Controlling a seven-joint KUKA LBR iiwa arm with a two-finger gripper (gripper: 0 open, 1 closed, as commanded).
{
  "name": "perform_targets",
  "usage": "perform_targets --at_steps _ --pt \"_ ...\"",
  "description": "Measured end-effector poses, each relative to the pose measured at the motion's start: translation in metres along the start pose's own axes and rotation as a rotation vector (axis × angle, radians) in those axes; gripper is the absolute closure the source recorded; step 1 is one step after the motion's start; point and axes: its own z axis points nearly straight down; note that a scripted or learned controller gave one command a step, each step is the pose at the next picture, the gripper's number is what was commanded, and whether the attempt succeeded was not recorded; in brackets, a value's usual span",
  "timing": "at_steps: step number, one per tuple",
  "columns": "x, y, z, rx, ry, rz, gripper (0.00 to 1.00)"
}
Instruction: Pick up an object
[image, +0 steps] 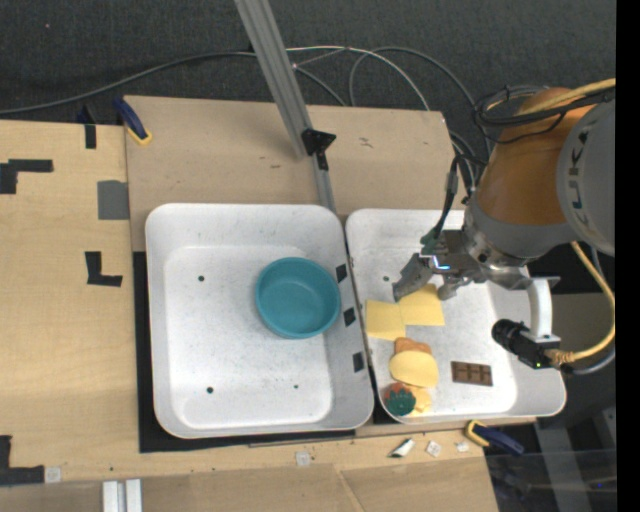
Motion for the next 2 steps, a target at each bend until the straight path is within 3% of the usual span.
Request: perform_targets --at_steps 2 --pt "0.113 0.000 -0.004 -0.001 0.001 -0.002 1.00"
